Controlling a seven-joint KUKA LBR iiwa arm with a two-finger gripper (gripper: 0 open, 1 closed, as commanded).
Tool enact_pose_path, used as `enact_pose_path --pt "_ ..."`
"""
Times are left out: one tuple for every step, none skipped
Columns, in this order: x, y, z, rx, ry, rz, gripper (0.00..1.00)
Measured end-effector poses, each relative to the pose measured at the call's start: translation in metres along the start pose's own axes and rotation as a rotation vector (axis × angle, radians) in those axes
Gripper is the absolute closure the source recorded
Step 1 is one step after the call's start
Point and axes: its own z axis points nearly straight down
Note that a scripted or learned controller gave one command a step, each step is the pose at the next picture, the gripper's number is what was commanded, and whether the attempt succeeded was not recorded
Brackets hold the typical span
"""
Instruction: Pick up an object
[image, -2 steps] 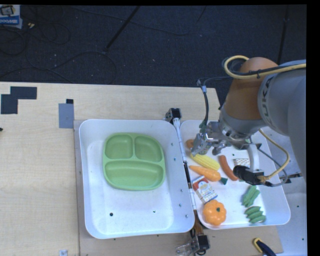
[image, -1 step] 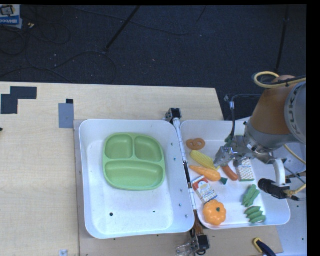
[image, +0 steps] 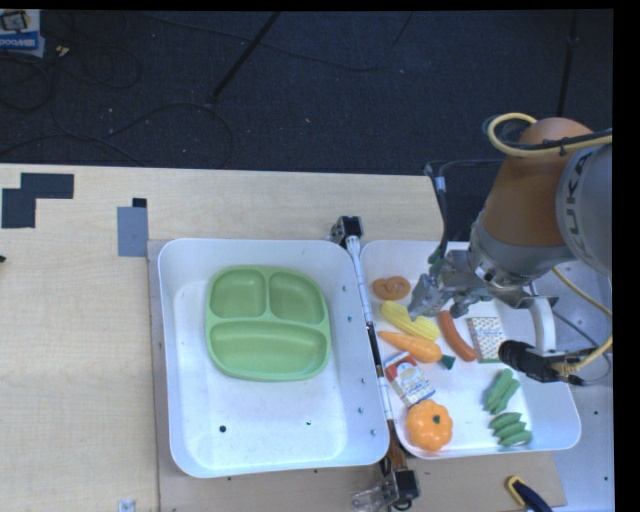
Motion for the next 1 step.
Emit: enact_pose_path --pt "0.0216 0.0003 -0.0065 0.000 0.000 0.000 1.00"
